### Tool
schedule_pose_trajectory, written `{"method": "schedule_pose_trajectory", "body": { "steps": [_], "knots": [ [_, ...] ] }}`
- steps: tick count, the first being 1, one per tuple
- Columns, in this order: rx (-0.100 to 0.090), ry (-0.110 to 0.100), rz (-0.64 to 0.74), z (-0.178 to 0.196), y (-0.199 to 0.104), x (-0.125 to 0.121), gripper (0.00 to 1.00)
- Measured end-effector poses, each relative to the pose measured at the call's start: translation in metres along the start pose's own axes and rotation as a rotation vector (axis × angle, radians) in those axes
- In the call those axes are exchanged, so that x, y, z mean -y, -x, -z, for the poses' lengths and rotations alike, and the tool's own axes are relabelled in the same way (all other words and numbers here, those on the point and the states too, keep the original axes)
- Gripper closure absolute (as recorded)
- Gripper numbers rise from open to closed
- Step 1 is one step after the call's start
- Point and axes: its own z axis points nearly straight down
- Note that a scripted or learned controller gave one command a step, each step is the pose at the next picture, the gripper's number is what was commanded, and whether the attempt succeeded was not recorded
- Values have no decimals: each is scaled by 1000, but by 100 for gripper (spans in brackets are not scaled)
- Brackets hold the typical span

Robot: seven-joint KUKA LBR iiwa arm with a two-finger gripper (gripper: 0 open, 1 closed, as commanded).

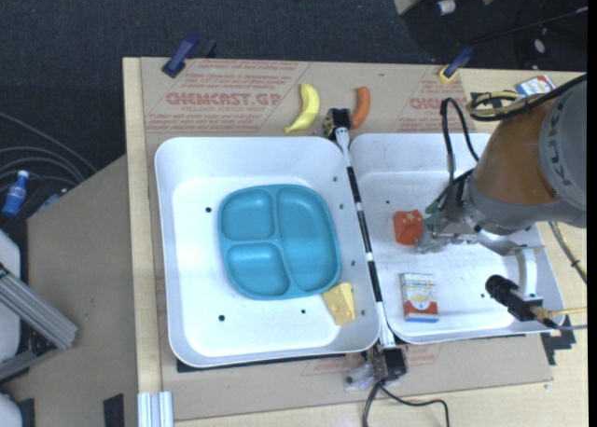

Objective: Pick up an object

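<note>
The arm is reaching in from the right over the right bin, and its gripper is sitting low near the middle of that bin. An orange-red object is resting on the bin floor just beside the gripper, on its left; whether the two are touching cannot be determined. Whether the gripper is open or closed cannot be told from this angle, and nothing is seen to be held in it. A small white and orange carton is lying flat nearer the front wall of the same bin, apart from the gripper. In the left bin, a blue divided plate is occupying the centre, and a yellow cheese wedge is lying just off the plate's front right corner. Behind the bins, on the bench board, a banana and an orange carrot-like item are lying near each other, close to where the two bins are meeting. Two blue clamps are gripping the board's rear edge.
</note>
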Motion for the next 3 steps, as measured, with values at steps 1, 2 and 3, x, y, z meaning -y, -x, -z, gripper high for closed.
{"method": "schedule_pose_trajectory", "body": {
  "steps": [1, 2, 3],
  "knots": [
    [0, 0, 0, 0, 0, 0, 0],
    [0, 1, 2, -9, -15, -97, 0],
    [0, -2, 1, -10, -14, -33, 0]
  ]
}}
